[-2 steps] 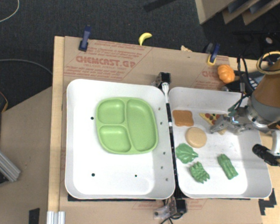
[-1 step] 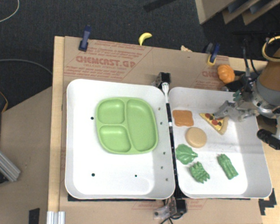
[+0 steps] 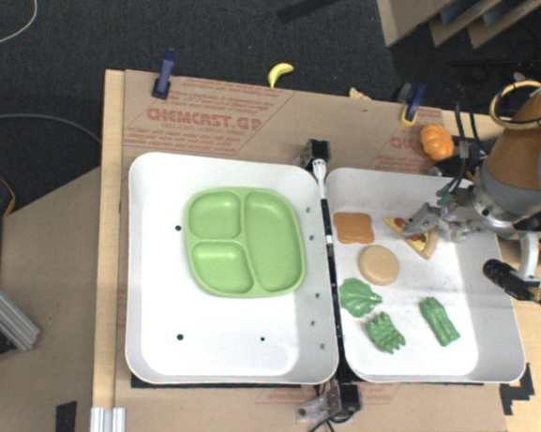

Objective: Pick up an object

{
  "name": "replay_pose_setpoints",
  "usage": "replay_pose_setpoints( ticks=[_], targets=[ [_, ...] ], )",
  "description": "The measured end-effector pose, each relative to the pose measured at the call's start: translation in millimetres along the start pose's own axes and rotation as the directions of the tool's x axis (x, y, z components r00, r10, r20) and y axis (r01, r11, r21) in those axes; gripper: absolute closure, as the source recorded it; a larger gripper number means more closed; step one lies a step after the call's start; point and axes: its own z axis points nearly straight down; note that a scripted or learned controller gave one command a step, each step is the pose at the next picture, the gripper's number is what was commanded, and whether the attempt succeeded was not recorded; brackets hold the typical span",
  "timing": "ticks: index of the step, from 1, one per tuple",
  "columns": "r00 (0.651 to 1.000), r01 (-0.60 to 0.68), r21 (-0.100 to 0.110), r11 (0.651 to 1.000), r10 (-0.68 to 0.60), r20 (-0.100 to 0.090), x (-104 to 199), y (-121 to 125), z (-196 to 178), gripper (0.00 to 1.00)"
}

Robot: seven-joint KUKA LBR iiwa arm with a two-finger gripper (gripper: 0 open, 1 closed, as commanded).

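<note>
The tool (image 3: 432, 220) is sitting low over the back part of the right shallow white bin (image 3: 493, 362), w/ its grey fingers reaching left toward a small yellow-and-red pizza-slice toy (image 3: 417, 236). The toy is lying right at the fingertips, touching or nearly so; can't tell if the fingers are spread or pinching it. The grey arm w/ orange band (image 3: 527, 139) is coming in from the right, behind the tool.

Just left of the tool, a flat brown toast-like square (image 3: 353, 228) is lying near the bin's left wall. In front of the tool and slightly left, a round tan cookie-like disc (image 3: 378, 264) is resting on the bin floor. Further to the front: a green leafy plastic piece (image 3: 359, 296), a green ridged veg piece (image 3: 385, 334) and a green oblong pickle-like piece (image 3: 439, 321), all apart from each other.

Behind the tool, a small orange round fruit toy (image 3: 436, 141) is sitting on the brown cardboard bench (image 3: 214, 111). Well to the left, the other white bin (image 3: 155, 247) is holding a light green three-compartment plastic tray (image 3: 246, 242). Far back-left, a yellow banana toy (image 3: 279, 72) is lying at the bench edge, w/ blue clamps (image 3: 164, 74) gripping the cardboard.
</note>
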Motion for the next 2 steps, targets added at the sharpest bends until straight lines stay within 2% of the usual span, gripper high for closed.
replay_pose_setpoints(
  ticks=[1, 2],
  targets=[
    [1.0, 0.004, 0.003, 1.0, -0.004, -0.002, 42.7, 14.9, 2.8, 0.0],
    [1.0, 0.0, 0.016, 1.0, 0.0, -0.001, 38.0, 11.6, -7.2, 1.0]
  ],
)
